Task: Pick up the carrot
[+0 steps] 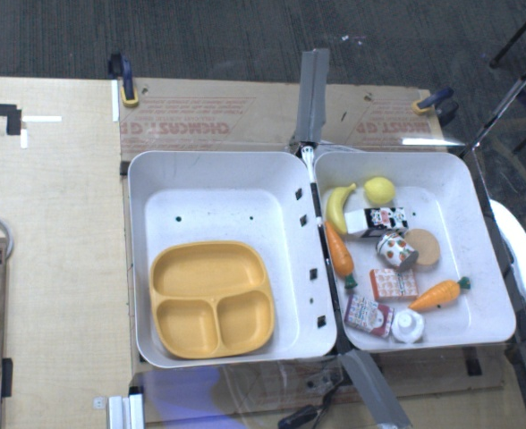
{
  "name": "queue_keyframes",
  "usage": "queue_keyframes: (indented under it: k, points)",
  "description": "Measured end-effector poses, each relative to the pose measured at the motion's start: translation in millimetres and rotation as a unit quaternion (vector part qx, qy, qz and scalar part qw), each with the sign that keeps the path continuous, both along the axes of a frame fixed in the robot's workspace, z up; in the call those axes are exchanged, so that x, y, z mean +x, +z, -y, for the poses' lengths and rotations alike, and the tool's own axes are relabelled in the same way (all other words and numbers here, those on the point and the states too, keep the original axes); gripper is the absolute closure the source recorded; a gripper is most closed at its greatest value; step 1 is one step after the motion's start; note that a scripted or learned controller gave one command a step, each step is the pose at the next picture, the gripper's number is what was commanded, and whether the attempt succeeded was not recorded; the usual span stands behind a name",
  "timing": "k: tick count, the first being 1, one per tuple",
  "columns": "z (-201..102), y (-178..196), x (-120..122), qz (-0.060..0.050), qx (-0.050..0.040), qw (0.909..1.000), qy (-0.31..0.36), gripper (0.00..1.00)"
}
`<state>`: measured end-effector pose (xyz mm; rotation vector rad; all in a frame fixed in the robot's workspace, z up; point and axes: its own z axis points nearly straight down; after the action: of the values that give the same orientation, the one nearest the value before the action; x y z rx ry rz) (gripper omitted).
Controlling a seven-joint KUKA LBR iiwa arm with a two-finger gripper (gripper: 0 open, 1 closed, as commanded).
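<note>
Carrot point(339, 250) against the right bin's point(483, 206) left wall, second carrot point(439, 295) lower right; claw state unclear.

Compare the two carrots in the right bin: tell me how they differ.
The long carrot lies along the right bin's left wall, green end toward the camera; the short carrot lies near the right wall, tilted, green end pointing right. The long carrot is slimmer and redder; the short carrot is stubbier and brighter orange. Both are orange with green tops.
</note>
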<state>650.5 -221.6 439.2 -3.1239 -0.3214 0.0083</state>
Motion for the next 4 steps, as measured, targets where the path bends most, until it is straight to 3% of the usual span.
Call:
queue_keyframes:
  k: [4]
  points:
    - [-0.4,0.8,3.8,0.0,-0.0002,1.0,0.0,0.0]
